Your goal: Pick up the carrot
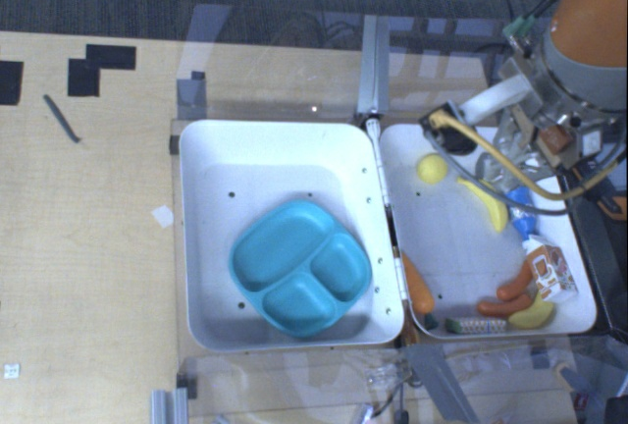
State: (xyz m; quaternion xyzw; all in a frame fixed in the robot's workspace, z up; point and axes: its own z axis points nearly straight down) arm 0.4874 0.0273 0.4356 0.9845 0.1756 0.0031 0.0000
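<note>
The carrot (419, 287), a short orange tapered root of smooth plastic look, lies along the left wall of the right-hand shallow white bin (461, 245), near that bin's lower left corner, its length running roughly up and down the view with the lower end close to the bin's front rim. Taking this right bin as the landmark: to its left, just beside it and sharing the middle divider, sits the second shallow white bin (211, 216), which holds a turquoise plastic plate with three compartments (300, 267), turned at a slant. Inside the right bin, a small round yellow ball-like fruit (431, 168) rests toward the upper left, and a curved yellow banana (488, 201) lies a little right of it toward the middle. Along the bin's lower right corner are a red-orange sausage-shaped piece (510, 292), a second one just below it, a pale yellow curved piece (531, 316) touching them, and a small white and orange carton (549, 272) standing beside them. A blue and white bottle-like object (523, 221) lies by the right wall. Above the bin's upper right part hangs the grey arm with its orange band (589, 0), with cables looped about its wrist; the two-finger gripper (535, 132) sits over that upper right area, well apart from the carrot, and whether it is released or clenched cannot be told amid the clutter there.
</note>
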